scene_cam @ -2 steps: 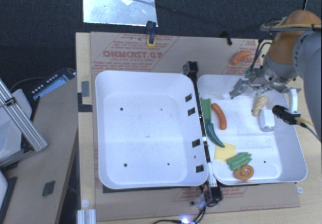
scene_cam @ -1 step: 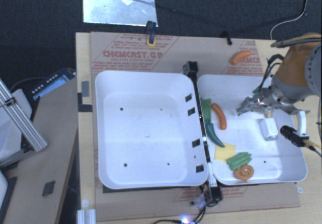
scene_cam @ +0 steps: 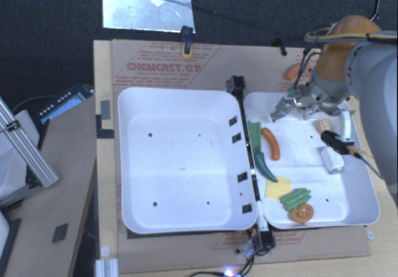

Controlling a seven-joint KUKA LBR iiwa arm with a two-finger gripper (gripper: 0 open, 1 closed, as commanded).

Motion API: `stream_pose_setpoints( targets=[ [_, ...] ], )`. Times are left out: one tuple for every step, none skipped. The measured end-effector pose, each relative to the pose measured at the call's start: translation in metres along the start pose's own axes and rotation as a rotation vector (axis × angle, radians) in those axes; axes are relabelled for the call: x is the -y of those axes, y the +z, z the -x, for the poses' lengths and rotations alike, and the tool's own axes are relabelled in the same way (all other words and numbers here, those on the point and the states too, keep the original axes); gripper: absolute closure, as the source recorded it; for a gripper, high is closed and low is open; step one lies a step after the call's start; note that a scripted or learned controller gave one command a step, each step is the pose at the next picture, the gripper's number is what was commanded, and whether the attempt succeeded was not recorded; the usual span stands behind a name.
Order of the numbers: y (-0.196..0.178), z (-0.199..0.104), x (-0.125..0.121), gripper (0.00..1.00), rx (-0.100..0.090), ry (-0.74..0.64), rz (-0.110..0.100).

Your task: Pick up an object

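The right bin (scene_cam: 367,204) holds several toy foods. An orange sausage (scene_cam: 270,143) lies near its left side, beside a long green pepper (scene_cam: 259,152) that runs along the divider. Nearer the front are a yellow cheese square (scene_cam: 277,188), a green bean bundle (scene_cam: 295,197) and an orange slice (scene_cam: 302,212). A white tube (scene_cam: 346,125), a white block (scene_cam: 331,159) and a small tan piece (scene_cam: 322,125) lie at the right. My gripper (scene_cam: 293,106) hangs low over the bin's back edge, apart from the sausage, with nothing visibly in it.
The left bin (scene_cam: 180,157) sits alongside, parted from the right one by a black clipped divider (scene_cam: 245,145). An orange object (scene_cam: 291,72) lies on the cardboard behind the right bin. The grey arm (scene_cam: 373,83) covers the back right corner.
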State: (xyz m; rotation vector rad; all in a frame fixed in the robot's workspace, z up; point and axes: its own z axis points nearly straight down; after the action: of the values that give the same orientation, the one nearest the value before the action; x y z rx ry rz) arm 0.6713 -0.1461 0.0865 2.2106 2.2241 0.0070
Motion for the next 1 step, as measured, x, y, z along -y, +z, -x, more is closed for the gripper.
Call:
stream_pose_setpoints(
  targets=[
    [0.0015,-0.0308,0.0360,0.00,-0.001,0.001,-0.008]
  ],
)
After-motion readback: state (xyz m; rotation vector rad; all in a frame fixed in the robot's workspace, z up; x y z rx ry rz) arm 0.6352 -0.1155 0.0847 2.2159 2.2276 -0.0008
